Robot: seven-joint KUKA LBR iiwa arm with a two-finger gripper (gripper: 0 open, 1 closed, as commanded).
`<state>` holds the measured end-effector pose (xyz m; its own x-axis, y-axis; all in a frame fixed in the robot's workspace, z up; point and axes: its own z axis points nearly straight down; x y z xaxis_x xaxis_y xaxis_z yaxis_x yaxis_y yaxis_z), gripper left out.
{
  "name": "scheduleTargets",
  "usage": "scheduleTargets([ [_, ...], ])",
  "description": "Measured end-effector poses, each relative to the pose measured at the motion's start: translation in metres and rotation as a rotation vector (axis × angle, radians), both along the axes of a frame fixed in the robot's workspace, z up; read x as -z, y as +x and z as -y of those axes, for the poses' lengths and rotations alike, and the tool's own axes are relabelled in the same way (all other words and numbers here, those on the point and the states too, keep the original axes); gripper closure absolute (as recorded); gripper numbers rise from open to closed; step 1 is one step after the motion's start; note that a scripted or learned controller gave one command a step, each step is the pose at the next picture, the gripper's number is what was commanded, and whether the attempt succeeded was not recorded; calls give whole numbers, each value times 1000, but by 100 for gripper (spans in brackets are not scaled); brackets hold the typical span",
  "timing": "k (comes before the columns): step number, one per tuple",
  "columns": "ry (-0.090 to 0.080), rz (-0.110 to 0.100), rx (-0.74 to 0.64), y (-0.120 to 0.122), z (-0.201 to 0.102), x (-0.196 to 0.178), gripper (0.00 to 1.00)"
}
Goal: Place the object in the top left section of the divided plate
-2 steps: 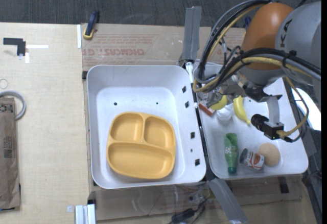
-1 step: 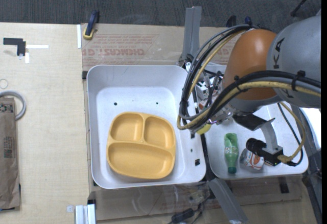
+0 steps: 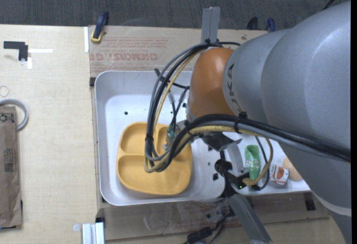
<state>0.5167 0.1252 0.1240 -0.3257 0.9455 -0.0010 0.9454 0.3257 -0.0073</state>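
Hand (image 3: 167,151) over divided plate (image 3: 134,176).

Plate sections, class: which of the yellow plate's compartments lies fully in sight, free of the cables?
The large bottom compartment of the divided plate, along the plate's lower edge. The two smaller upper sections sit partly behind the hanging cables.
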Motion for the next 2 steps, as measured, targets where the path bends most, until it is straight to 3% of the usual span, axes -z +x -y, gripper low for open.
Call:
scheduleTargets([
  [1,2,3,-294,-5,-10,-59,100],
  [2,1,2,-274,-7,-74,-30,100],
])
